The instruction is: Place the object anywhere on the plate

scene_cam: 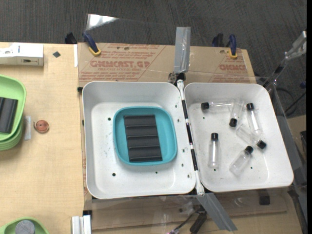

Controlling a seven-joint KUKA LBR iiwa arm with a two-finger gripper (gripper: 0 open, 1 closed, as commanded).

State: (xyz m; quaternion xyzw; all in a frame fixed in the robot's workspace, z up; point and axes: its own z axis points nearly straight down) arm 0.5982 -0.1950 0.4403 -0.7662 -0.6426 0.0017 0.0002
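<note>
Nothing placed yet.
You have vials waiting in the right bin; the plate holds only its black insert.

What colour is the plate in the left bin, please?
Teal plate, with a black ribbed insert; camera view.

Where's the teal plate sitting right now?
The teal plate lies in the middle of the left white bin, holding a black ridged insert; the vials are in the right bin.
</note>
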